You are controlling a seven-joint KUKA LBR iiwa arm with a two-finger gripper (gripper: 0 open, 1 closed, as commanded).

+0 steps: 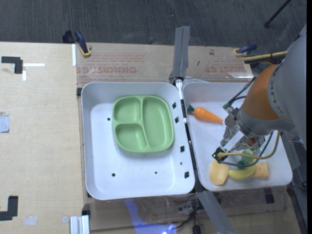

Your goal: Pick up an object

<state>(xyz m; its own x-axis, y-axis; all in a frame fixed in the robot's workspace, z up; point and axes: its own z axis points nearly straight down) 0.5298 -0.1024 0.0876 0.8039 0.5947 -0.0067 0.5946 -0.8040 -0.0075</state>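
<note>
Your claw (225,152) hangs low in the right bin (204,94), just above a cluster of yellow pieces: a pear-like fruit (219,173), a banana (242,173) lying left to right, and a block (263,170). The pear sits directly below the tip. A carrot (206,114) lies up-left, pointing right. Whether the claw is open or grips anything you cannot tell; wiring probably hides it

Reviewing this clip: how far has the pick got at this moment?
Done: the arm has reached into the right bin, with the gripper low over the yellow items. In hand: nothing visibly between its fingers. Left: grasp and lift. The carrot lies apart near the bin's left wall; the green tray sits in the left bin.
</note>
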